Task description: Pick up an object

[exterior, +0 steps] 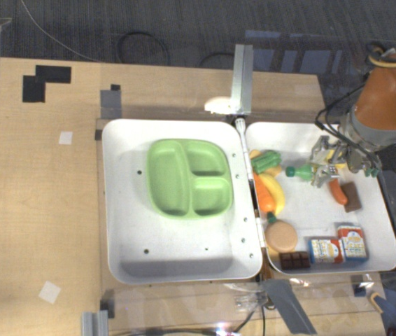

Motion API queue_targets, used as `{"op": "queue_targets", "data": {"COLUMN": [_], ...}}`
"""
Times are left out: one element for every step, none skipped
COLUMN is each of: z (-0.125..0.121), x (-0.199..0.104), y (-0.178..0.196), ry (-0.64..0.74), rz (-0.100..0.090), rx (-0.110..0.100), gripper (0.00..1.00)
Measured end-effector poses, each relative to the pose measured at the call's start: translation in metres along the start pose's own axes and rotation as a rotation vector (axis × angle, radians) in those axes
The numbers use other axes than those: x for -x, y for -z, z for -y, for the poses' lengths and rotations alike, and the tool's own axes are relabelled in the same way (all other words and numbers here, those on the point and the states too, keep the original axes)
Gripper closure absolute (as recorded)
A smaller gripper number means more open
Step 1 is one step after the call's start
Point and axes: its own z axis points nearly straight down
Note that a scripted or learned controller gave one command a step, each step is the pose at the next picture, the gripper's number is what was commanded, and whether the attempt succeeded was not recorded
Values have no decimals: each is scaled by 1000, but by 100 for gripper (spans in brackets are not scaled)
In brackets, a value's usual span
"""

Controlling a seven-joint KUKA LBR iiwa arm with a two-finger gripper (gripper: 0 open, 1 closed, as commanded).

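On the worktop (pixel 37 208), the left bin (pixel 124 257) holds a green divided tray (pixel 187 177). The right bin (pixel 303 142) holds a banana (pixel 271 187), a round biscuit (pixel 282 236) and two small cartons (pixel 338 247). The gripper (pixel 322 165) hovers over a small green toy (pixel 296 171); whether the jaws are released or clenched I cannot tell. Best to descend straight, centred on the toy, clear of the sausage (pixel 339 192).

No text can be read; the 2 small red-and-blue printed cartons (pixel 338 246) carry labels too blurred to make out.
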Motion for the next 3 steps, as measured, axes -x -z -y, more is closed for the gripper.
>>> {"op": "queue_targets", "data": {"z": [28, 24, 23], "x": [45, -36, 27], "y": [143, 98, -1], "ry": [105, 520, 477], "rz": [-3, -19, -14], "rx": [-1, 10, 9], "gripper": [100, 100, 100]}}
